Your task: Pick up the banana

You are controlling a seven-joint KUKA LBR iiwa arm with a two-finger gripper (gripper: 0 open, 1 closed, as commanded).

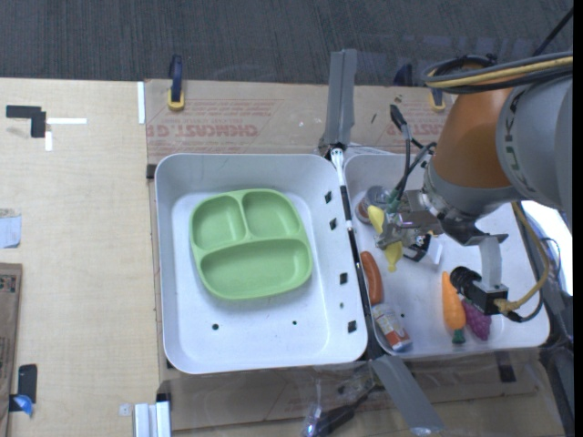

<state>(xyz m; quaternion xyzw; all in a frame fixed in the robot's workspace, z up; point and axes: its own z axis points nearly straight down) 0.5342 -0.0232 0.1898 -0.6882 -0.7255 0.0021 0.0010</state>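
Two white bins sit side by side on the tabletop; the banana lies in the right bin, up near its back-left corner, close to the wall shared w/ the left bin. It shows as yellow pieces either side of the claw, which is low right over it, arm reaching in from the right. Can't tell whether the claw is open or closed, and can't tell if the fruit is actually gripped, since wrist hardware and cables clutter that spot. Judging by this, the step in hand is the grasp itself. To do it well: center on the thick middle of the banana, not a tip, and close across its short width so it can't pivot out. Watch the round grey thing just behind it toward the back wall, prob. touching or nearly so; a sloppy close could snag it too. The sausage lies just in front along the left wall, the can nearer the front-left corner, the carrot and purple item toward the front-right, all apart from the grasp. Lift straight up, slow, away from the shared wall, then check yellow is held before moving off. The green tray in the left bin isn't involved.
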